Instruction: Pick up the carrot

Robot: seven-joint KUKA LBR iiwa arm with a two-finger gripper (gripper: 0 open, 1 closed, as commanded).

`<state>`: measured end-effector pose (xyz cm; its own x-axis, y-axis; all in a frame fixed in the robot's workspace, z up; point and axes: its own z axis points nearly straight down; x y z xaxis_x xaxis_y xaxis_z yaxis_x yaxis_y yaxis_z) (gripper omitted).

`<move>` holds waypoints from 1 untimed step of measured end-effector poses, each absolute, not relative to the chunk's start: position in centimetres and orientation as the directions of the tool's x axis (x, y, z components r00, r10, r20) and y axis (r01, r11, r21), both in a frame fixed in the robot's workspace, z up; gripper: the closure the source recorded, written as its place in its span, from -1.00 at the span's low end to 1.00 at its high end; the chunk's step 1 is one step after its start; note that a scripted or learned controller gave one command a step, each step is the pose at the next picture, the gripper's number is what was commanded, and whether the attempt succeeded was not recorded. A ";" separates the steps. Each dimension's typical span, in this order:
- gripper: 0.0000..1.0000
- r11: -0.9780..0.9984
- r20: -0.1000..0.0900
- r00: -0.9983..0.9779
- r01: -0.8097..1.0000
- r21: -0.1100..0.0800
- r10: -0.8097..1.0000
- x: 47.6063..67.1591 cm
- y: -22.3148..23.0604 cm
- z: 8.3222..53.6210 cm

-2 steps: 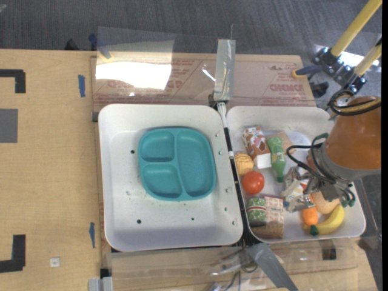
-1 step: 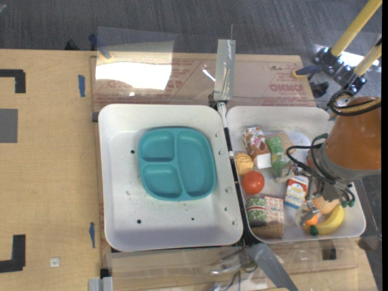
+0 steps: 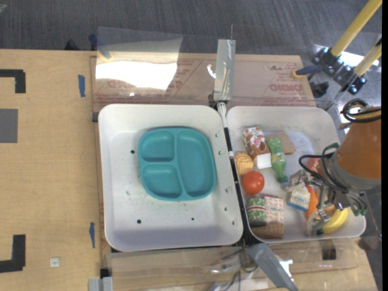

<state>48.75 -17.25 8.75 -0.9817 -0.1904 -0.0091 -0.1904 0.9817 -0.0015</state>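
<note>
Gripper (image 3: 322,207) sits low in right bin (image 3: 315,119), near its front-right corner, w/ grey wrist and orange band of arm (image 3: 362,153) above it. Open/closed state: can't tell, dark cables and wrist parts cover that area. Carrot (image 3: 312,200) = thin orange strip lying roughly front-to-back, right up against gripper on its view-left side; touching or just beside, can't tell, and can't confirm it's gripped. Banana (image 3: 337,219) just beside gripper on view-right/front side, by bin wall. White packet w/ blue print (image 3: 299,197) just view-left of carrot, touching it or nearly. Further view-left of gripper: red tomato (image 3: 253,182), and a green/red printed box (image 3: 267,211) near front wall. Toward back of bin, well apart from gripper: green bottle-shaped item (image 3: 277,160), small white block (image 3: 263,160), red-print carton (image 3: 255,141), yellow-orange item (image 3: 244,162) by the divider. Left bin (image 3: 115,162) is far view-left of gripper, holds teal divided plate (image 3: 177,162) lying flat near its centre.
</note>
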 end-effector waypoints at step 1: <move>1.00 0.981 -0.024 -0.981 -0.193 -0.007 -0.193 49.3 -17.2 10.2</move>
